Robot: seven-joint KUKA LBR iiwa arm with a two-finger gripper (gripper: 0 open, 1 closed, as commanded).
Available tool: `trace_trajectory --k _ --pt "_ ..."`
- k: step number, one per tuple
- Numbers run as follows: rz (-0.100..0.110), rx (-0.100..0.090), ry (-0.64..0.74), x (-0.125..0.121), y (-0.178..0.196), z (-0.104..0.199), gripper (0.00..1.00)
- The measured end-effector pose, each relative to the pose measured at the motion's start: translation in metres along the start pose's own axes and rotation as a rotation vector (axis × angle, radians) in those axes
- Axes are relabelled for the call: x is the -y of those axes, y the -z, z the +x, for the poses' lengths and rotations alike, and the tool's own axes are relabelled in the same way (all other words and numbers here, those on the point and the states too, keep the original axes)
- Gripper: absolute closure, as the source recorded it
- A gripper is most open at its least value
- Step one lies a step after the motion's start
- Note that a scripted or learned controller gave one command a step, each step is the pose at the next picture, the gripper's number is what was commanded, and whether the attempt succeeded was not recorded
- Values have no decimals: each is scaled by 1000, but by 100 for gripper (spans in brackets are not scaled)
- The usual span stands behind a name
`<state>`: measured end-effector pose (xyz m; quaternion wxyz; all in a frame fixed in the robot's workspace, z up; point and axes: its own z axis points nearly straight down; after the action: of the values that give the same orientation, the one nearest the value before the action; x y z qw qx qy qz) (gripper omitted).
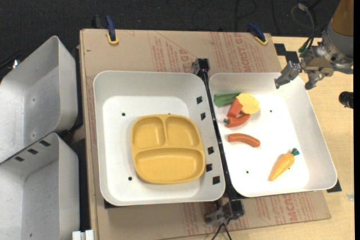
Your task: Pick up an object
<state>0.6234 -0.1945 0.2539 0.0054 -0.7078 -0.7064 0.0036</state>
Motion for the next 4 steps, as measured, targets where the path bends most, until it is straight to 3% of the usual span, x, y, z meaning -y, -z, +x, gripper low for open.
trace_trajectory --k 1,4 --pt "-13 3 3 -2 8 1 0" --pt "-8 2 1 -4 -139 5 0"
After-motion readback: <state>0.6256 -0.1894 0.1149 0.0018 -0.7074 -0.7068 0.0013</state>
